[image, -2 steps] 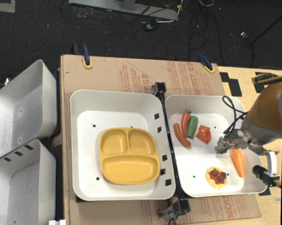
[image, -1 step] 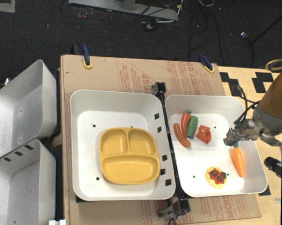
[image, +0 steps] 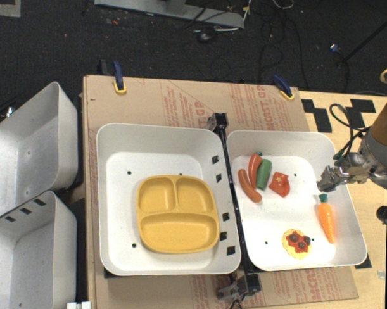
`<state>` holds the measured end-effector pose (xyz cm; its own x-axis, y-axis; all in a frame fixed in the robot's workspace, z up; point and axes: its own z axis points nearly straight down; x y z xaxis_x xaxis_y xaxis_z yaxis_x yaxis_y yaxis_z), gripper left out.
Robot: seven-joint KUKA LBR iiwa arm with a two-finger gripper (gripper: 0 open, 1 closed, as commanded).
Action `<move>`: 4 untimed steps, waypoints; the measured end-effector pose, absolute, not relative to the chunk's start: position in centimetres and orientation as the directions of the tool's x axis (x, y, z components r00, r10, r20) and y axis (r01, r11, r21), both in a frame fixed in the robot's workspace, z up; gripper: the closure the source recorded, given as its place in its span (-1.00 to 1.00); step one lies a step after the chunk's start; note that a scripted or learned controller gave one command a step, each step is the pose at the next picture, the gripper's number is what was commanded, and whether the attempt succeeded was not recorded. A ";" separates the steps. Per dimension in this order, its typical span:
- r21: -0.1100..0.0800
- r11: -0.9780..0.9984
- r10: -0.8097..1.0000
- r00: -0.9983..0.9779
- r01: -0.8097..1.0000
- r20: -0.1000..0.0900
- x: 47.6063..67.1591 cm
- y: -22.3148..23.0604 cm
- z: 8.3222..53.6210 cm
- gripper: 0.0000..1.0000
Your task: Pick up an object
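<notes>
The right bin holds several toy foods. An orange carrot lies near the bin's right wall. A red strawberry-like piece sits in the middle. A green pickle lies between two reddish sausages. A small yellow pizza rests near the front. My gripper hangs over the bin's right side, just above the carrot's green top, with nothing visible between its fingers.
The left bin bears a yellow divided plate. A black divider runs between the bins. Two grey tubs stand off the bench at the left. Cables trail by the arm at the right.
</notes>
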<state>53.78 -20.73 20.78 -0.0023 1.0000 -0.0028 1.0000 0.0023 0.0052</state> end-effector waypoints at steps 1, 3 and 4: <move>0.007 0.004 1.000 -0.004 1.000 -0.003 54.4 -20.8 27.1 1.00; 0.000 0.007 1.000 -0.007 1.000 0.000 57.8 -9.8 26.9 1.00; 0.001 0.008 1.000 -0.008 1.000 0.000 60.1 -4.6 25.1 1.00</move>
